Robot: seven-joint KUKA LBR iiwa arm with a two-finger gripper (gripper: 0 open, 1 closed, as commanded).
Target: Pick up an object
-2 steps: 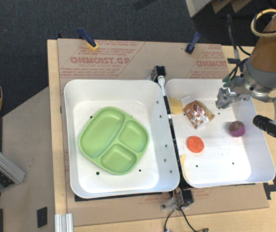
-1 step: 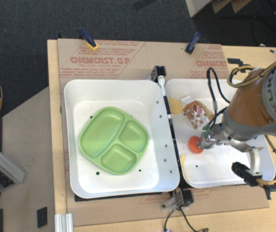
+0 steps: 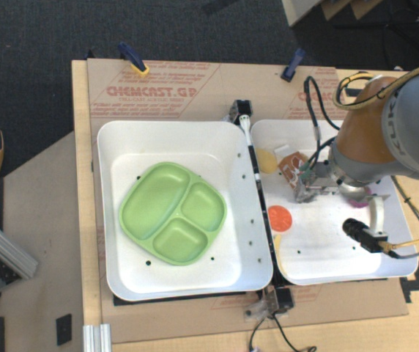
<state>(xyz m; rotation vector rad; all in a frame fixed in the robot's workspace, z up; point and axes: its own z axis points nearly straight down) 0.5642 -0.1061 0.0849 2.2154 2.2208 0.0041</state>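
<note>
Camera view: from right, grey arm [image 3: 407,123] reached over right bin [image 3: 327,270]. Low in that bin's upper left part sat gripper [image 3: 306,189], close against brown-red packet [image 3: 290,166]. Could not tell how far open it was, nor whether it had hold of anything. Just left of packet, by bin's left wall, lay pale yellow piece [image 3: 268,160]. Below gripper, apart from it, lay orange disc [image 3: 280,218]. In left bin [image 3: 114,218] rested green divided plate [image 3: 173,213].
</note>
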